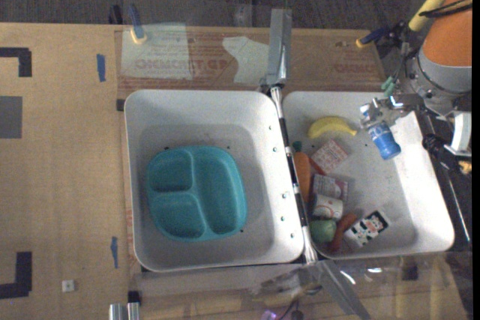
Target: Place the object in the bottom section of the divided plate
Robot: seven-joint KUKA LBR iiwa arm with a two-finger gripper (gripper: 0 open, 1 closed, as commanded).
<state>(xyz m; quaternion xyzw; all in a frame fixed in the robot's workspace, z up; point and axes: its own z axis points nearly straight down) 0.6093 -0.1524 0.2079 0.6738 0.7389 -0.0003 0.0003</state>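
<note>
A: Where the arm (444,49) comes in from the right, what is the claw (377,116) doing?

B: It sits over the upper part of the right bin (427,191), and a small blue bottle (384,140) shows between its fingers, so it is closed on that bottle.

A: How does the bottle look?

B: Short and blue, with a pale top end up at the claw. It hangs tilted, its lower end pointing down and to the right, above the bin's white floor.

A: What lies near it?

B: A yellow banana (332,127) just to its left. Below that, a pink-and-white packet (330,156), an orange carrot (302,172) along the bin's left wall, a small white cup (328,205), a green round thing (323,229), a red piece (342,231) and a black-and-white carton (367,228).

A: And the divided plate (196,192)?

B: Teal, three sections, lying flat in the left bin (150,116), well apart from the bottle. Its bottom section is the wide one nearest the bin's lower edge. Both bins rest on the tan worktop (60,161).
</note>
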